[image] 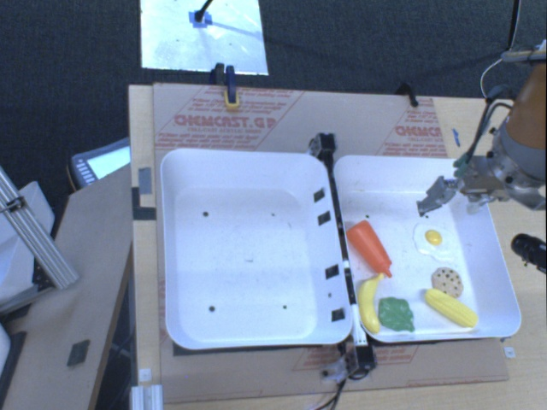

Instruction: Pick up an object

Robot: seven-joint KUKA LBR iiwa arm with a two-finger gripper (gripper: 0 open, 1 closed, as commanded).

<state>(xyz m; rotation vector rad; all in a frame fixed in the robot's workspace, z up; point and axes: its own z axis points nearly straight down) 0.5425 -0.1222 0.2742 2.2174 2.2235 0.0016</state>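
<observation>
We have the gripper [434, 196] hovering over the right bin [504, 267], near its far edge, just beyond the fried egg [432, 238]. Whether it is released or clenched we cannot tell from this slant, and we see nothing between its tips.

All the candidates lie in the right bin's near half. To do this step well, we judge it best to choose one object standing clear of its neighbours, centre over it, turn the wrist so the closing line crosses the short width, then descend straight.

The carrot [370, 245] sits by the bin's left wall, long axis diagonal, its tip pointing toward the near right corner. The corn cob [451, 307] lies near the near right corner, also diagonal, well apart from the rest save the cookie [446, 281] just beside it. The banana [368, 303] runs roughly along the left wall, touching the green leaf [396, 314], so it looks harder.

The left bin [175, 254] adjoins.
</observation>
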